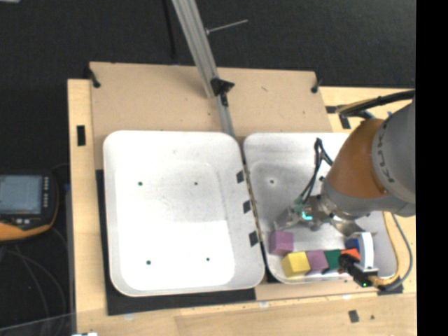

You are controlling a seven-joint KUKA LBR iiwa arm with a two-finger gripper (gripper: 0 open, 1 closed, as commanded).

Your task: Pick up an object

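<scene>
My gripper point(297, 219) hangs low inside the right bin point(280, 156), just above and right of a purple block point(281, 242). The wrist and orange band hide most of it from above. Along the bin's front edge lie a yellow block point(296, 263), a second purple block point(317, 260), a green piece point(332, 259), a small red-orange piece point(349, 255) and a blue and white object point(365, 246). Nothing shows between the fingers.
The left bin point(175, 208) sits beside the right one, with black clips point(246, 205) along the shared wall. A slanted metal rail point(199, 47) crosses above the bench. Cables point(318, 159) loop off the wrist. A handheld pendant point(24, 198) rests off the left edge.
</scene>
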